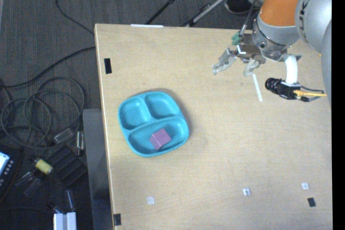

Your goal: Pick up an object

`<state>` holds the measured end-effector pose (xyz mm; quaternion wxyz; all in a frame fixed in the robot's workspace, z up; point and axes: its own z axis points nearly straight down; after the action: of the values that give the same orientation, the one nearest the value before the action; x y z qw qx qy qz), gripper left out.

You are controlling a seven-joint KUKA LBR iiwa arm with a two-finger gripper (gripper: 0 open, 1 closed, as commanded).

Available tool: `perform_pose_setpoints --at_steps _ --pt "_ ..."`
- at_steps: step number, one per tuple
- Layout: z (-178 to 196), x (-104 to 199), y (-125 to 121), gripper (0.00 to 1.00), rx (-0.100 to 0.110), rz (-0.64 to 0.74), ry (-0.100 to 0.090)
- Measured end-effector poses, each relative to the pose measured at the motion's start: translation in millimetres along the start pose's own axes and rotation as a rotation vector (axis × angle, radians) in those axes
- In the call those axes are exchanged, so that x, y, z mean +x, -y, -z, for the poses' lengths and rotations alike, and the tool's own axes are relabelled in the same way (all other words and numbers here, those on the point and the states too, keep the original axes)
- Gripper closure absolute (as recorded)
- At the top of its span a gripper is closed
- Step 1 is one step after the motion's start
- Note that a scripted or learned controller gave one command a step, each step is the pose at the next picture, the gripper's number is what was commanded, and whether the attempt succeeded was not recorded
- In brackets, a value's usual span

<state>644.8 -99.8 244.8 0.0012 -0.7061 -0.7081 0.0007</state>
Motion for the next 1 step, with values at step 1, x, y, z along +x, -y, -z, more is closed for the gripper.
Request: perform_pose_setpoints --at_steps 1 --pt "-35.8 -57.0 -22.8 0.00 0.000 0.207 0.004"
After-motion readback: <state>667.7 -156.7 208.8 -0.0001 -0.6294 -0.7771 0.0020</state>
